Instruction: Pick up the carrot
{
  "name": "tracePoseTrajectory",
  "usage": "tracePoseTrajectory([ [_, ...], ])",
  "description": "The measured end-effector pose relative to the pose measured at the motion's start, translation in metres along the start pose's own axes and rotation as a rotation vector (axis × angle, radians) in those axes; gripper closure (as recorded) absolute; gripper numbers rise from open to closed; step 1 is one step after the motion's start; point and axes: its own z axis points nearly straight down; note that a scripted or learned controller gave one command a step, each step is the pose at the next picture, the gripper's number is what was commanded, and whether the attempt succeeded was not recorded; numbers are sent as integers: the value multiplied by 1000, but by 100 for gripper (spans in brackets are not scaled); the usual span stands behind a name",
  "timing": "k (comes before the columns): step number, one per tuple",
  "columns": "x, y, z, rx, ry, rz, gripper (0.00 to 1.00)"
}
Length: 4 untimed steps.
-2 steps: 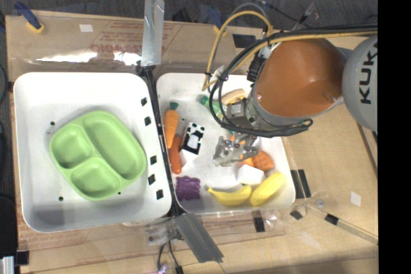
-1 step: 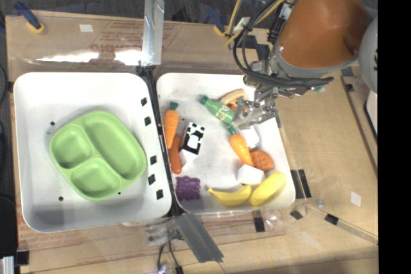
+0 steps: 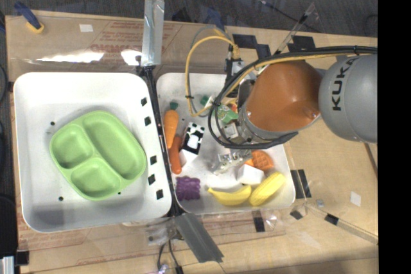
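Two shallow white bins sit side by side on a wooden counter (image 3: 77,35). The left bin (image 3: 26,138) holds a green divided plate (image 3: 96,154). In the right bin (image 3: 286,196), the carrot (image 3: 171,139) lies lengthwise against the left wall, beside purple grapes (image 3: 188,187), a banana (image 3: 232,195) and a lemon (image 3: 268,188). The gripper (image 3: 230,160) hangs over the bin's middle, right of the carrot and apart from it.

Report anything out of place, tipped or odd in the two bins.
Nothing looks spilled or broken. The carrot lies lengthwise against the right bin's left wall, the banana and grapes near its front edge. The green plate sits slightly askew in the left bin.
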Motion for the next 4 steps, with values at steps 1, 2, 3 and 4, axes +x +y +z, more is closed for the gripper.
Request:
tracePoseTrajectory([
  [1,32,-16,-126,9,5,-184,100],
  [2,31,21,-18,14,5,-90,100],
  [3,33,-2,-102,9,5,-136,100],
  [4,21,30,-16,4,2,-279,100],
])
